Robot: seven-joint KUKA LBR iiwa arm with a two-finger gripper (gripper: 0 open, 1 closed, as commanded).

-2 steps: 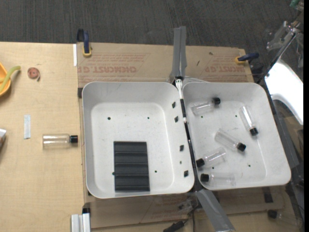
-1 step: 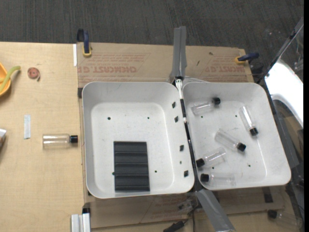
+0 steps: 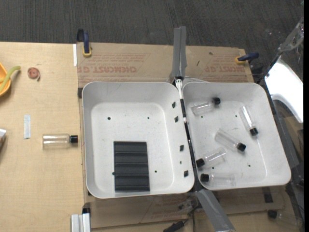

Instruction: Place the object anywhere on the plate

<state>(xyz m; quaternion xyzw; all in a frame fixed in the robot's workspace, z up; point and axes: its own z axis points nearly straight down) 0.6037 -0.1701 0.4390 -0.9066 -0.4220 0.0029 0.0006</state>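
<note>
Overhead, two shallow white plastic bins sit side by side on a tan wooden counter [image 3: 43, 187], over a sheet of brown printed cardboard [image 3: 145, 64].

Left bin [image 3: 96, 105]: one dark ribbed rectangular plate [image 3: 131, 166] lies flat on the floor, toward the near edge, slightly left of the bin's centre. Nothing rests on the plate.

Right bin [image 3: 270, 129]: five clear plastic vials with black caps, all lying on their sides.
- One vial [image 3: 205, 106] at the far left of the bin, cap pointing right.
- One vial [image 3: 248, 119] toward the right wall, cap toward the near side.
- One vial [image 3: 230, 140] mid-bin, cap at its right, near end.
- One vial [image 3: 210, 158] close to the left wall, cap at its left end.
- One vial [image 3: 218, 179] along the near wall, cap at left.
The vials lie apart from one another; the two nearest ones are close neighbours.

Outside the bins: a sixth clear vial with black cap [image 3: 60, 139] lies on the counter left of the left bin. A small reddish disc [image 3: 33, 73] and an orange-yellow object [image 3: 5, 79] sit at the far left edge.

Claw: cannot tell its state from this view.
</note>
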